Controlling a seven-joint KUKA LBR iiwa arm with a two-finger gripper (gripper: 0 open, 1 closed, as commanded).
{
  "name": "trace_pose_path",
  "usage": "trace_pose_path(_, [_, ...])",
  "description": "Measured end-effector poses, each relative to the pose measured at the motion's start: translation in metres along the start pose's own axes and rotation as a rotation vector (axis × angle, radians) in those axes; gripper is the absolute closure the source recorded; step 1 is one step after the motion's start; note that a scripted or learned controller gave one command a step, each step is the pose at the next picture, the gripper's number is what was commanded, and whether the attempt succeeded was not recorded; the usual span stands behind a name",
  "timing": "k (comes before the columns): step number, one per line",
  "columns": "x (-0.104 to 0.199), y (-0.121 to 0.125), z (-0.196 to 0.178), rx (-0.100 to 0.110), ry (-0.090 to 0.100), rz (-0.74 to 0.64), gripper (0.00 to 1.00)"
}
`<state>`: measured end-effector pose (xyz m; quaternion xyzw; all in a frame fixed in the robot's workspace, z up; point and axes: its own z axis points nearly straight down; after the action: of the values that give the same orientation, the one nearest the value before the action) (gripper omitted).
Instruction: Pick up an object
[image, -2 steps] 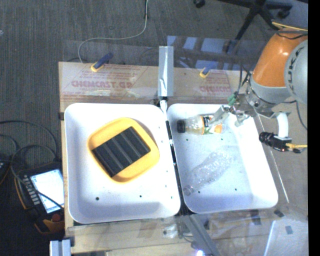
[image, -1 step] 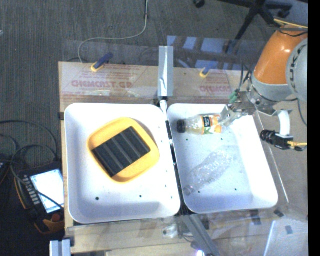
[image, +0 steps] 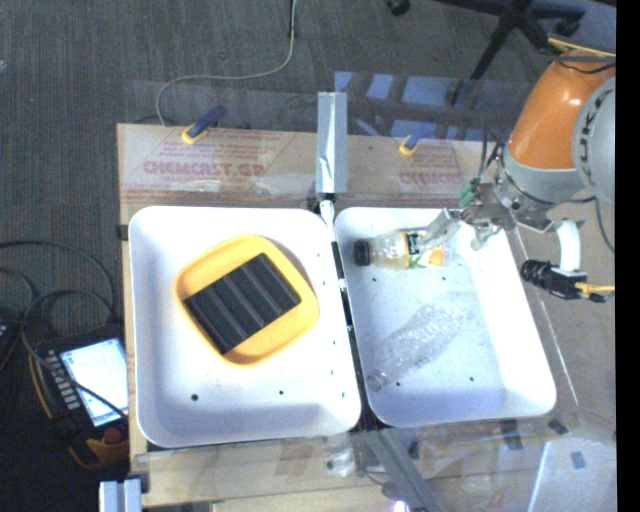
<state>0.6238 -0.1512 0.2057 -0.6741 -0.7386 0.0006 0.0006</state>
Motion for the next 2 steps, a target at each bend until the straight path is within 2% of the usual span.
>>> trace_pose_path(1, [-0.003,0.033,0.089,-0.001,-0.001,0.062,0.0])
trace_pose_path(2, [0.03,-0.031,0.114,-0.016,-0.007,-0.169,0.0])
